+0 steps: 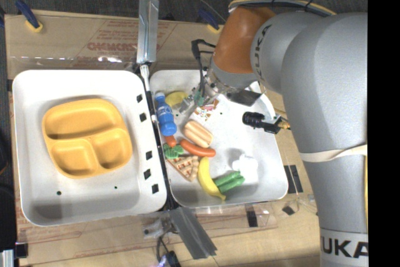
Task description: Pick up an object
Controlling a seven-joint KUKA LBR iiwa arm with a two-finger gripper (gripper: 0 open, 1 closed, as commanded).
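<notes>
Overhead, end effector above right bin, near blue bottle

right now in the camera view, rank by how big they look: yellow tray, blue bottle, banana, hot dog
1. yellow tray, by far the largest
2. banana
3. blue bottle, close to the banana in length, so that order is unsure
4. hot dog, smallest

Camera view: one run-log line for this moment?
arm: over right bin | pincer: low at far-left corner, near blue bottle | fingers: unclear | yellow tray: in left bin
</notes>
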